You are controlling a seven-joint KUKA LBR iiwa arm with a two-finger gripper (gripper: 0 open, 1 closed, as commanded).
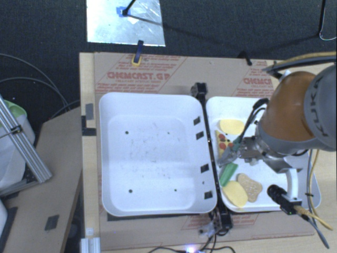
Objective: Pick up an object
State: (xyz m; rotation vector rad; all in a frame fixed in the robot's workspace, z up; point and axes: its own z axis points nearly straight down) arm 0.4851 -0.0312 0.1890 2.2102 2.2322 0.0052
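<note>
Arm's gripper (231, 151) was down near the right bin's (247, 207) left edge, right over the green piece (227, 174), couldn't tell its grip, probably just needed closing and lifting.

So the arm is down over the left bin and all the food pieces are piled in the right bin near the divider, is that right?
Not quite. The camera view shows the arm over the right bin, not the left bin. The rest holds: the food pieces, including the green piece and the yellow piece, lie in the right bin near the divider.
</note>
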